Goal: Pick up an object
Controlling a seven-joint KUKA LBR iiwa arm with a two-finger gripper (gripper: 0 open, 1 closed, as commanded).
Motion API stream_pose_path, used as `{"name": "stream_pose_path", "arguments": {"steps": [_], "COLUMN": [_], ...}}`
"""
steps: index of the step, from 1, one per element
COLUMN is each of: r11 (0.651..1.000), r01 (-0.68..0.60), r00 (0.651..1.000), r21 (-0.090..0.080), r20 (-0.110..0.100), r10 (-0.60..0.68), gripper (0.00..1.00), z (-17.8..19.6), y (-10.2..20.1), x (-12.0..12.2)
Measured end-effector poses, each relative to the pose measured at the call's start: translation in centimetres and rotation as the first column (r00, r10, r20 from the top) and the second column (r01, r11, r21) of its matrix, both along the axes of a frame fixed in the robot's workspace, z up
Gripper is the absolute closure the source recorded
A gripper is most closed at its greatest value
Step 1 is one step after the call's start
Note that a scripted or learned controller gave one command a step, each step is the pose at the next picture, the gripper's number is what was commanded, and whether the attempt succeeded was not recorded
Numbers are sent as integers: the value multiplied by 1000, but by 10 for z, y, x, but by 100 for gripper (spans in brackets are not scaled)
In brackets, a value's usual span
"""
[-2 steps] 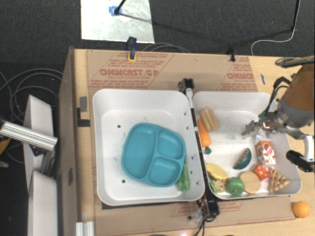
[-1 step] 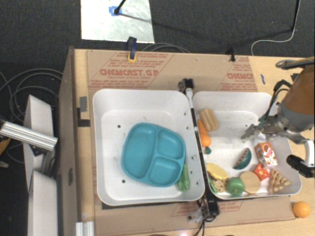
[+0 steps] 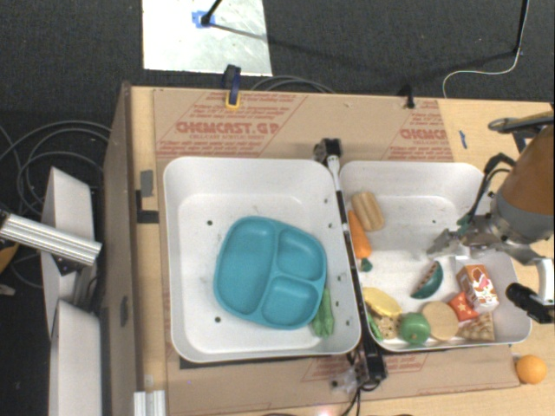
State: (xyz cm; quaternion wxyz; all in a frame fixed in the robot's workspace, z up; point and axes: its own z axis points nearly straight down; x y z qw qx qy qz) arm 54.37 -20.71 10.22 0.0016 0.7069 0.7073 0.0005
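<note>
Over right bin [image 3: 408, 185], gripper [image 3: 451, 241] low, hovering near bare white floor, just left of grey arm [image 3: 529, 202] body. Can't tell gripper state, too small and blurry at that spot. Nothing seen in it. Step judged as approach, pre-grasp; no object lifted yet. Candidate objects all in right bin: melon slice [image 3: 427, 280], teal rind, curved wedge, nearest below gripper; red carton [image 3: 477, 289], boxy, printed, just right of slice; carrot [image 3: 359, 237], orange taper, along left wall; bread roll [image 3: 368, 210], tan, ridged, oblong, up by carrot; banana [image 3: 381, 302], yellow, and green apple [image 3: 414, 328], round, glossy, at front edge; cookie [image 3: 440, 319], flat tan disc, beside apple. Next move likely calls for short drop toward slice or carton, centring over one item, avoiding the crowded front corner where pieces touch. Left bin [image 3: 199, 198] with blue tray [image 3: 269, 271], smooth plastic, three compartments, plus green pepper [image 3: 323, 315] at its right edge. Orange ball [image 3: 531, 369] on bench [image 3: 260, 124], outside bins. Bench top cardboard-like, printed red lettering.
</note>
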Motion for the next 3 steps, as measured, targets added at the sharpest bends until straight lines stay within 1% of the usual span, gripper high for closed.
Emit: {"name": "stream_pose_path", "arguments": {"steps": [1,2,3], "r11": [1000,1000,1000], "r01": [-6,0,-8], "r00": [1000,1000,1000], "r21": [-1,1,1], "r20": [6,-4,2], "r10": [6,0,8], "gripper": [0,0,0], "z": [42,19,46], "y": [1,1,36], "x": [44,14,42]}}
